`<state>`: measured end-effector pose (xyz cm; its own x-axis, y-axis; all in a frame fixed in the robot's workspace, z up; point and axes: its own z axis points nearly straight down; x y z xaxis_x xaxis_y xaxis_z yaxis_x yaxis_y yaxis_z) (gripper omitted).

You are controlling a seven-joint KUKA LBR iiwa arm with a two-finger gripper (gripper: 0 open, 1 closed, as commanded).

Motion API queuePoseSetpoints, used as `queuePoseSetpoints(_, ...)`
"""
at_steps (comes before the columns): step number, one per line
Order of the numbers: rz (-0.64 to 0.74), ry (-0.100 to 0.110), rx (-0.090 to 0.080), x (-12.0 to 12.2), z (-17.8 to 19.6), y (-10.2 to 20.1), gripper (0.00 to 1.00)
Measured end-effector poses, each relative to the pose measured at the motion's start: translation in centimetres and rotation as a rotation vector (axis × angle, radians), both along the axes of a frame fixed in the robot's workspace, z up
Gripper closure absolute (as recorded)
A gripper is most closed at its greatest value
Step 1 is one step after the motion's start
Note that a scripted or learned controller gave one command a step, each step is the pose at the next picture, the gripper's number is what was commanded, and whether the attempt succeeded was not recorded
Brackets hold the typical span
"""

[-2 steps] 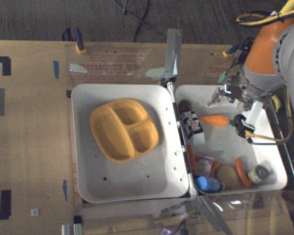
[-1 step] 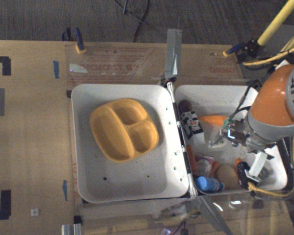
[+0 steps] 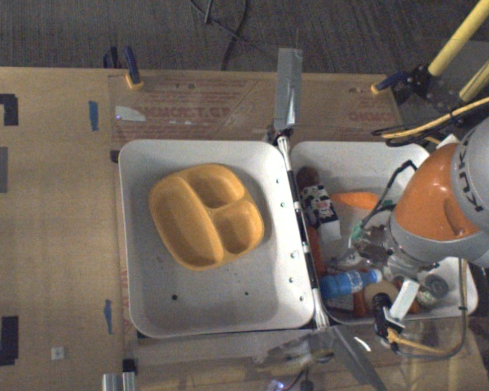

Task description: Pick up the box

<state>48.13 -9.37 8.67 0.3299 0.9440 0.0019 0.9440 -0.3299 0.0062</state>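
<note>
The box is small, black and white with a printed face, and lies at the left side of the right bin, close to the divider. My gripper hangs low over the middle of that bin, to the right of and below the box, apart from it. The grey and orange wrist covers much of the bin's right half. I see nothing held by the gripper.
Around the gripper lie an orange piece, a brown item, a red stick, a blue bottle and a tape roll. A yellow divided plate fills the left bin.
</note>
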Motion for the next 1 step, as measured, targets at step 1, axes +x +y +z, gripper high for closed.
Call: queuePoseSetpoints(1, -0.002, -0.003, 0.001, 0.11, 1.00, 0.03, 1.00)
